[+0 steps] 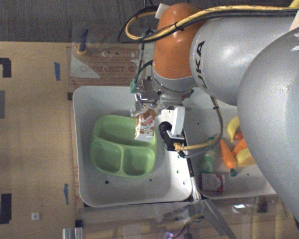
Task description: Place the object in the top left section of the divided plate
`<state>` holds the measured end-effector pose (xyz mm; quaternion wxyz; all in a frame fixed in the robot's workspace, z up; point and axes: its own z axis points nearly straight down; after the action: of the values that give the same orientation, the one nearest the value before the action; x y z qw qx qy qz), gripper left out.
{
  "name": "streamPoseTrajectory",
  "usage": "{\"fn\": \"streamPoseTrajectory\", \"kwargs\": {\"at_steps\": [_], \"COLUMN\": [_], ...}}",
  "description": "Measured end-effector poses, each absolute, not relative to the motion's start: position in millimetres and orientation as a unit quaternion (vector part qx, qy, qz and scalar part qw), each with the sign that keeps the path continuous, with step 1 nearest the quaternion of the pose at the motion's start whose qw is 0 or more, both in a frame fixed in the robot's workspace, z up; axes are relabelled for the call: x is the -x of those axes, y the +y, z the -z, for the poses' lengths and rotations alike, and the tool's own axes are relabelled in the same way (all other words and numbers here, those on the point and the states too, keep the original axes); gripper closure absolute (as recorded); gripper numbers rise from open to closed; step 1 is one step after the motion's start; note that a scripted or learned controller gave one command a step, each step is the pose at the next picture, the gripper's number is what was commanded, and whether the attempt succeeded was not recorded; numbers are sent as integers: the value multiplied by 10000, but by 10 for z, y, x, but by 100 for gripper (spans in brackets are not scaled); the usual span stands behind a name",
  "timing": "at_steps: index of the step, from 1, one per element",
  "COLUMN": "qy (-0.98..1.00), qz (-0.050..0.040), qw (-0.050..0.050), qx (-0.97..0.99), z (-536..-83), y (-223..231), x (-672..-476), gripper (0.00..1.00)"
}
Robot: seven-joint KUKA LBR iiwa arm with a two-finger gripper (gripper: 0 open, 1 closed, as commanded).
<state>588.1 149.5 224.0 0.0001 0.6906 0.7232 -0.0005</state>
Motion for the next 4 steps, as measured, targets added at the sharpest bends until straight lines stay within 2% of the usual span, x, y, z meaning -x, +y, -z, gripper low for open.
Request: {"fn": "streamPoseTrajectory", "kwargs": {"at_steps": [1, 2, 3, 4], "qy": [6803, 6803, 7008, 8127], "qz": [19, 16, 9, -9], "qw": [-17, -15, -9, 19], "qx": [-7329, -7329, -7134, -5827], "z": [-2058, -2061, -1839, -2146], "y": [1407, 1407, 688, -212], "x": [-5831, -5832, -5334, -5357], "gripper": [100, 0, 0, 0]}}
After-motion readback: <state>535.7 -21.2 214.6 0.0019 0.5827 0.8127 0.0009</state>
